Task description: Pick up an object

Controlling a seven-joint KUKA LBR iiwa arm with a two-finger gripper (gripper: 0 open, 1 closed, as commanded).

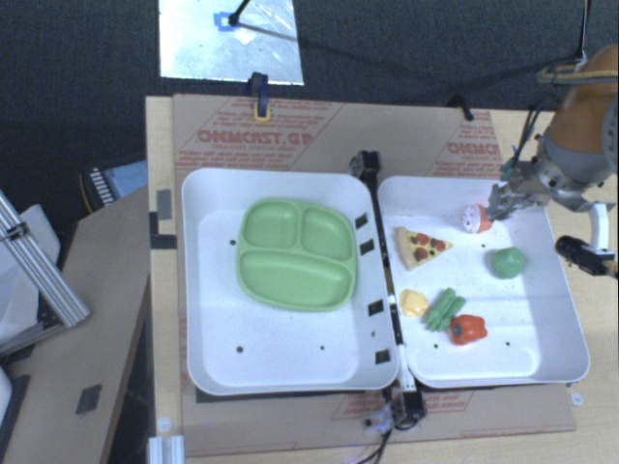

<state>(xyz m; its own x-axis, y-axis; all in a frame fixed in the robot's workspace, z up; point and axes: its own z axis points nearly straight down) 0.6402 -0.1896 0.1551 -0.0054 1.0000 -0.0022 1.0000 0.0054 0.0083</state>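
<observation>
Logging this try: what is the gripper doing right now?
Gripper: down by the pink toy in the right bin; grip cannot be told.

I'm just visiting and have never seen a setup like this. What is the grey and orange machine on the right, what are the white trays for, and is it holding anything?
The picture comes from one camera fixed above the bench, looking down at a slant. The grey and orange machine is a robot arm reaching in from the right. Its tip carries a gripper with two fingers for grasping.

Two shallow white bins sit side by side. The left bin holds a green divided plate. The right bin holds toy food: a pizza slice, a green ball, a yellow piece, a green pod, a red pepper and a small pink and white toy.

The gripper sits right beside that pink toy. Whether it actually grips it is too small to tell.
</observation>
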